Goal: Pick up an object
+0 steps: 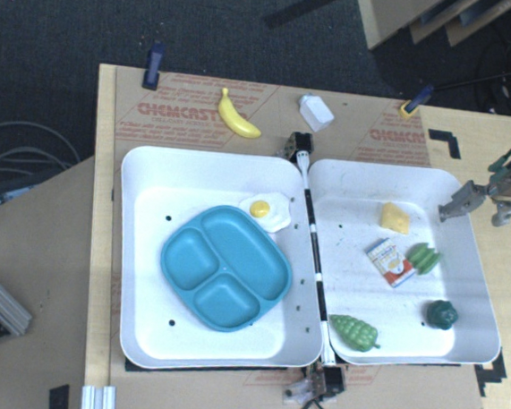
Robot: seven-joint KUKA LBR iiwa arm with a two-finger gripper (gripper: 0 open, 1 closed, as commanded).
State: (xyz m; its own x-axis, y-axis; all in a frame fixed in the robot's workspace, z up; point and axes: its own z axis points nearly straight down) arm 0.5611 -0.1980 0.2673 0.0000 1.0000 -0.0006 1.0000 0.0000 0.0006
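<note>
The gripper [472, 200] hangs at the right bin's [366, 178] far right rim, above the yellow cheese wedge [395, 218] and green pepper [425, 259], likely staging a pick. Whether its jaws are wide or narrow, I cannot tell

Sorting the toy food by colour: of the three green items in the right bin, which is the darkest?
The round dark green one near the bin's lower right corner. The leafy one and the pepper-like one are much brighter.

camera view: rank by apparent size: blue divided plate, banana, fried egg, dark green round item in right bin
1. blue divided plate, largest by far
2. banana
3. fried egg, close to the banana, so that order is unsure
4. dark green round item, smallest
</note>
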